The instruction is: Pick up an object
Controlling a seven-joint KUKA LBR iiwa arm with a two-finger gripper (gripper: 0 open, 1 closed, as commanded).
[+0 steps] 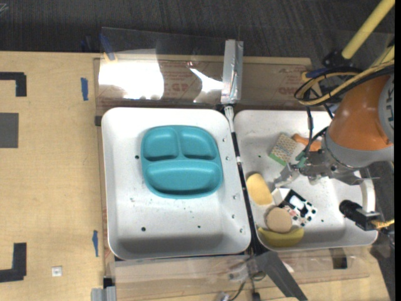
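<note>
You see a teal divided tray (182,160) in a white bin (119,187), a yellow block (259,189), and a black-and-white spotted toy (301,208) lower right.

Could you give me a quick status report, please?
Hand low in right bin, grip unclear. Nothing seen held. Yellow block, ball close by.

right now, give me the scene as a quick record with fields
left bin: holds a teal divided plate, lying flat near the middle
right bin: holds several small things, mostly along its left side
yellow block: by the right bin's left wall
tan ball: in front of the yellow block, next to a banana
black and white item: right of the tan ball
checked card: toward the back of the right bin
arm: over the right bin, reaching in from the right
gripper: low over the right bin, between checked card and yellow block
</note>
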